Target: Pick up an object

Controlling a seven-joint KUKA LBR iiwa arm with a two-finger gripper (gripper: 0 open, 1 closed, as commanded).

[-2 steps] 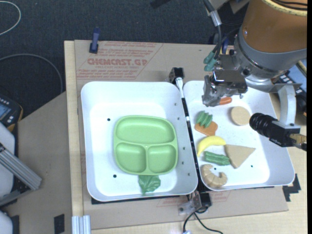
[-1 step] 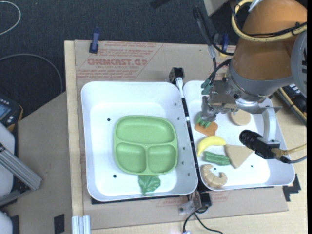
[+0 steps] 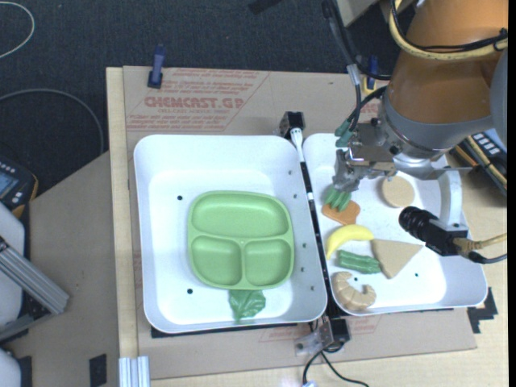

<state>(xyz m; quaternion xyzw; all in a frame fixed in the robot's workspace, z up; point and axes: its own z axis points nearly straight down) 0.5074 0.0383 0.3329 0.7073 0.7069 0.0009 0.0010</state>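
From the camera view I look down on my two white bins: the left bin carries a green divided plate at its middle, with a small green leafy piece just beyond the plate's near edge. My gripper hangs over the far left part of the right bin, below the grey wrist and orange band, and I cannot tell how it is set. Right under it lies an orange carrot-like piece with a green top; whether I touch it I cannot tell. Nearer lie a yellow banana, a green pod beside it, a tan wedge to their right, a round tan cookie farther back, and a pale curled pastry at the near edge.
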